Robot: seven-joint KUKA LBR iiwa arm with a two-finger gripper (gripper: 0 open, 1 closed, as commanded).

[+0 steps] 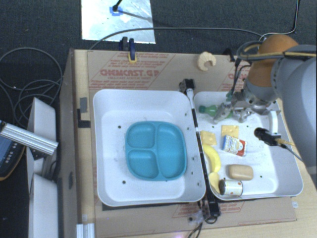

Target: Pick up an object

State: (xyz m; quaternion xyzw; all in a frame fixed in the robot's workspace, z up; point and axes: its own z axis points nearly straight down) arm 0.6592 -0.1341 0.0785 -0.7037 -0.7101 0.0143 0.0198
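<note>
The left bin (106, 100) on the desk (148, 71) holds a blue divided plate (156, 150), lying flat and well apart from the arm. In the right bin (277, 172), a green toy (209, 109) lies in the far corner by the dividing wall. Below it along that wall come a yellow wedge (208, 138), a banana (213, 160) and a small can (231, 187) on its side. Further right are a yellow square slice (230, 131), a small carton (233, 145) just beside it and a tan oval loaf (240, 172).

The gripper (232, 112) hangs low over the far end of this bin, just beside the green toy and above the yellow slice. Whether it is spread or closed I cannot tell.

The likely pick is the green toy. Tucked against the corner walls, it could be nudged aside or clipped at an edge, and a descent there may strike the bin rim. The flat slice nearby offers little to pinch.
</note>
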